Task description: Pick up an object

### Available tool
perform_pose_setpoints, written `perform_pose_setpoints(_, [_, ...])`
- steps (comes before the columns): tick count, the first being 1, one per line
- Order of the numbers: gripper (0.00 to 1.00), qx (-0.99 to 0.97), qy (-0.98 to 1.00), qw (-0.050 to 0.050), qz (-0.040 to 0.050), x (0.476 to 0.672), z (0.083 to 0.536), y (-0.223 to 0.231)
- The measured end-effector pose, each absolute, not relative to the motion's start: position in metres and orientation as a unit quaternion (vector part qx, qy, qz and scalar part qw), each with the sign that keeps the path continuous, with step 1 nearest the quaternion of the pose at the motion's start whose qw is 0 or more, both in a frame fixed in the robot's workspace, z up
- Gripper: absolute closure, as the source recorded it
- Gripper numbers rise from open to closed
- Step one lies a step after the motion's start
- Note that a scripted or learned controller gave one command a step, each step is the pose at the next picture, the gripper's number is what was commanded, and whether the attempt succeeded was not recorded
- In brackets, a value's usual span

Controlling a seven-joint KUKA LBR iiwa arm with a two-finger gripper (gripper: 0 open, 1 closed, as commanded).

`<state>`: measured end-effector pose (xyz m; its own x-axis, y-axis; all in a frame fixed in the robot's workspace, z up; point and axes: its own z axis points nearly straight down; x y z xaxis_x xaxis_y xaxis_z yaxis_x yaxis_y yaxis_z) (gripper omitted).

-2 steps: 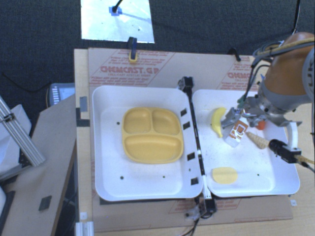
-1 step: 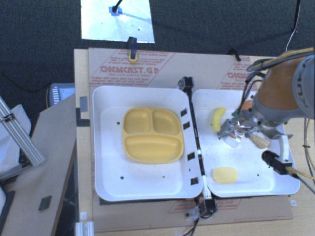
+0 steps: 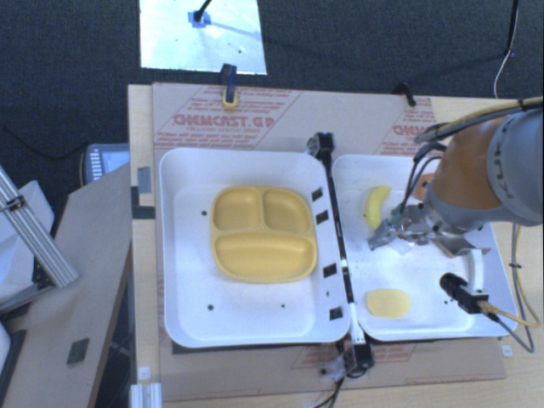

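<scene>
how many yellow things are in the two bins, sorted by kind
divided tray: 1, in the left bin
banana: 1, in the right bin
flat round disc: 1, in the right bin
total: 3

One fixed camera sits above the bench [image 3: 280, 109], looking down at a slant from the near side, taking in the left bin [image 3: 183, 253] and right bin [image 3: 425, 317] whole, with floor beyond the far edge
</scene>
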<state>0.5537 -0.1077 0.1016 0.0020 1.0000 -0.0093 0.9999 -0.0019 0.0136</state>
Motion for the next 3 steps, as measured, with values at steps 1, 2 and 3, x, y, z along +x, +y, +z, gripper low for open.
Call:
perform_pose_setpoints(1, [0.0, 0.707, 0.707, 0.011, 0.0055, 0.559, 0.104, -0.108])
perform_pose_setpoints(2, [1.0, 0.708, 0.706, 0.016, 0.0066, 0.561, 0.116, -0.111])
perform_pose_setpoints(3, [1.0, 0.705, 0.709, 0.003, 0.0022, 0.566, 0.176, -0.103])
